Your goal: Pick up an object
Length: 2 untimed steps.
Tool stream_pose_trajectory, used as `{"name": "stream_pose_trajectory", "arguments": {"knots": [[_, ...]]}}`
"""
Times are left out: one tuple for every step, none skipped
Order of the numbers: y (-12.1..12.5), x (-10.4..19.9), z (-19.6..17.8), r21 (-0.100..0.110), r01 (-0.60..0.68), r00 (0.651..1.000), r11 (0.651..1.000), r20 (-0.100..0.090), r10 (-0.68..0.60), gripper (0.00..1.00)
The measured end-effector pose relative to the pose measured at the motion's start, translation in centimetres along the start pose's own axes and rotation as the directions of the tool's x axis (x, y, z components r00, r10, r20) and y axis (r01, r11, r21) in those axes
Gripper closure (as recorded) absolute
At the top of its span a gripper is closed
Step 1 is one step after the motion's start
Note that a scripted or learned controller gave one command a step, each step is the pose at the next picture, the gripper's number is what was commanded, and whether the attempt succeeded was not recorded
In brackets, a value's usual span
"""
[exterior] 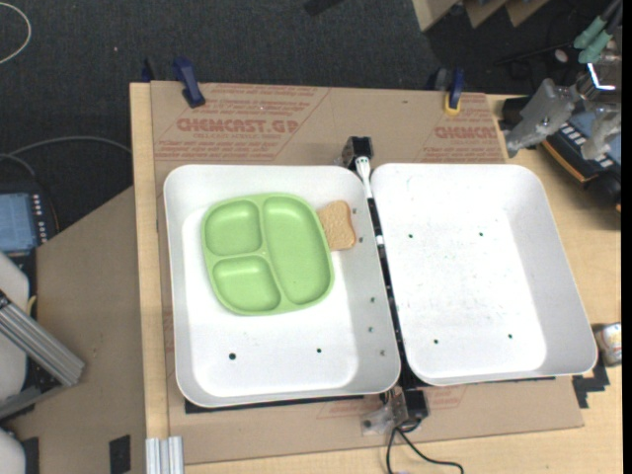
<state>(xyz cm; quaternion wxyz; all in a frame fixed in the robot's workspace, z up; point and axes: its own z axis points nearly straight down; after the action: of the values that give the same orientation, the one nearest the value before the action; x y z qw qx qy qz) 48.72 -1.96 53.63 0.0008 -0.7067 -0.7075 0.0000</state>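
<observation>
Two shallow white bins sit side by side on a brown cardboard sheet (247, 117) printed with red lettering, which covers the counter (99, 294). The left bin (272, 363) holds a light green divided plate (267, 255) with three compartments, lying flat in the bin's far half, toward its left edge. Just beside the plate's right rim, touching or nearly touching it, lies a small tan cracker-like piece (339, 225), close to the bin's right wall near its far right corner. The right bin (474, 275) shows a bare white floor with a few small dark specks. A black clip (357, 150) sits at the far end of the seam where the two bins meet, and another black fitting with wires (405, 408) sits at the near end. A blue clamp (188, 80) grips the cardboard's far left edge, and a yellow-and-blue clamp (454, 92) grips its far right edge. The end effector (538, 117) hangs grey and metallic beyond the far right corner of the right bin, well apart from both the plate and the tan piece; whether its fingers are spread or pressed together I cannot tell.
</observation>
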Motion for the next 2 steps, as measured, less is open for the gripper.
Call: {"name": "stream_pose_trajectory", "arguments": {"knots": [[-1.0,15.2,3.9,0.006,0.016,1.0,1.0,-0.001,-0.016,0.0],[-0.7,14.3,2.6,-0.003,0.0,1.0,1.0,0.0,0.0,1.0]]}}
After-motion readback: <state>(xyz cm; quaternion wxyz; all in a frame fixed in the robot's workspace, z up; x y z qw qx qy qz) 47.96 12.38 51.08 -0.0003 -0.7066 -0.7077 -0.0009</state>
